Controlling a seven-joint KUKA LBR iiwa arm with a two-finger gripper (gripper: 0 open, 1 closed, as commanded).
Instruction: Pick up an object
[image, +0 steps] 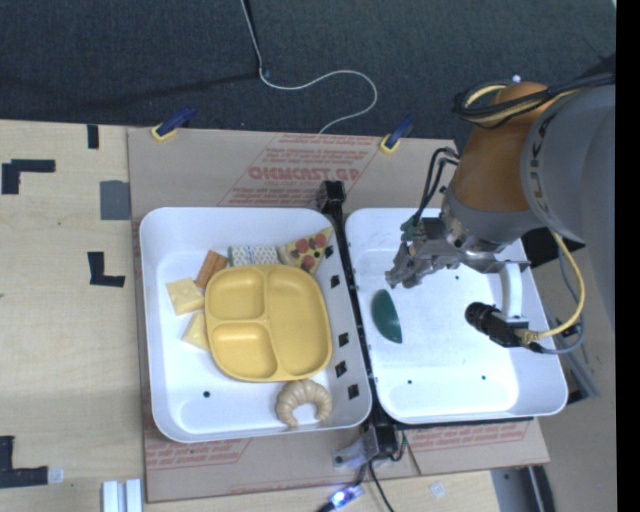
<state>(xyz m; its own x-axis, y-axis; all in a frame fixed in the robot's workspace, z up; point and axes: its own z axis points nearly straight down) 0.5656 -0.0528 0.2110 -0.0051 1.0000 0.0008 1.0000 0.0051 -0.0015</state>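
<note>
A dark green oval object (387, 315) lies flat in the right bin (450, 400), near its left wall. My gripper (404, 276) hangs over the right bin, just above and to the right of the green object, apart from it. In the left bin (165, 380) a yellow divided plate (268, 322) lies in the middle. A tan croissant (304, 400) rests below the plate. Crackers (186, 296) and a slice of pizza (308, 248) lie along the plate's left and upper edges.
The grey arm with its orange band (500, 150) fills the upper right over the right bin. A black cable plug (492, 320) hangs over that bin's right half. A black divider (348, 290) runs between the bins. Cardboard lies beneath both.
</note>
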